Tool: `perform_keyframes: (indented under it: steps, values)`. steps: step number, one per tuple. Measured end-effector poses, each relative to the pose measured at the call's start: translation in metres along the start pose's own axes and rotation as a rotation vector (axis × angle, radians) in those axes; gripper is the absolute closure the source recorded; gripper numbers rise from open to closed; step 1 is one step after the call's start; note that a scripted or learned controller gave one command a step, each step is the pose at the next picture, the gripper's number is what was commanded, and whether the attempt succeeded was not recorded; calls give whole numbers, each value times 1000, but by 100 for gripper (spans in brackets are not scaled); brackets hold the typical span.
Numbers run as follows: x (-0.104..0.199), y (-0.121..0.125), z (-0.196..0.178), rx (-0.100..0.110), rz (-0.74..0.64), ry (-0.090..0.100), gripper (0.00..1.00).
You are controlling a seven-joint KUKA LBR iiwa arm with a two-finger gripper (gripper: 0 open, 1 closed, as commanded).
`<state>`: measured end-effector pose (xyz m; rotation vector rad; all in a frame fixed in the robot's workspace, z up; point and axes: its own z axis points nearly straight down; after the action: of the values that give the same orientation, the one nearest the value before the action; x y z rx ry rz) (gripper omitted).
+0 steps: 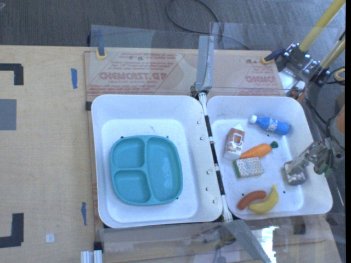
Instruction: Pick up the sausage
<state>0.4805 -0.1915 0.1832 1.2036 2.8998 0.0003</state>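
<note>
Item: sausage (250, 199), right bin (321, 199), front edge, touching the banana (265, 201). Likely light, smooth, rounded plastic; you should pinch it across its middle, away from the banana. Gripper (296, 174) nearby, holding nothing; opening indistinct.

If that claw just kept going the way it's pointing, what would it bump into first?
The claw points down and left, so probably the right bin's white floor just under it; the banana lies farther along. Depth is hard to judge here.

Glossy plastic sausage (250, 199), matt teal plastic plate (146, 170), smooth wood bench (44, 147), metal pincer (296, 173).
</note>
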Motion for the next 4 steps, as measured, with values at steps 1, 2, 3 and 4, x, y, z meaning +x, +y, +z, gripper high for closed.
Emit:
perform_keyframes:
  steps: [1,2,3,4]
  values:
    - [-3,-1,-8,-1,4,-2,100]
    - [-5,-1,-15,-2,7,-3,100]
    - [-3,20,57,0,-544,7,100]
    - [-3,2,95,-6,-929,-5,100]
